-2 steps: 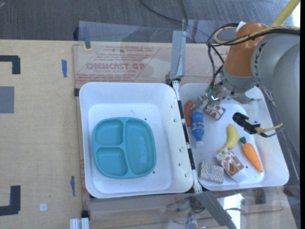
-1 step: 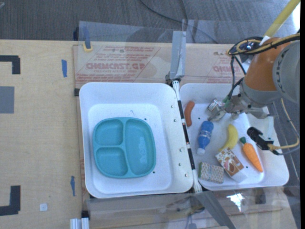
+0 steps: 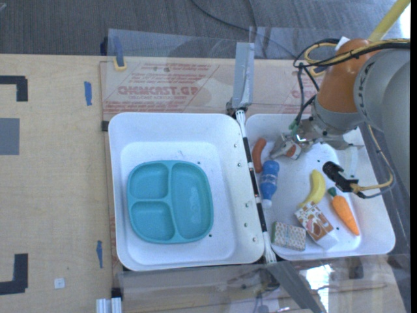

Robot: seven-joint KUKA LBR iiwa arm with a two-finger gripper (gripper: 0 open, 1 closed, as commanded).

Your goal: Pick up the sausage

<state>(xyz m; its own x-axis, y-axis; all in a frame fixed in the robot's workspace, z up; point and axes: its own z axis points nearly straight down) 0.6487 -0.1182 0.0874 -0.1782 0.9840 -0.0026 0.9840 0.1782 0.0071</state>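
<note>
End effector grip state: can't tell. Sausage, smooth orange-red cylinder, just left of it. Cardboard print behind unreadable.

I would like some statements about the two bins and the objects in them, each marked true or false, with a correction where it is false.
1. The sausage lies in the right bin, near its left wall. True.
2. The teal divided plate is in the right bin. False: it sits in the left bin.
3. The gripper is to the right of the sausage, near it. True.
4. The carrot lies between the sausage and the blue bottle. False: it is at the right side of the bin, right of the banana.
5. The blue bottle lies just below the sausage in the picture. True.
</note>
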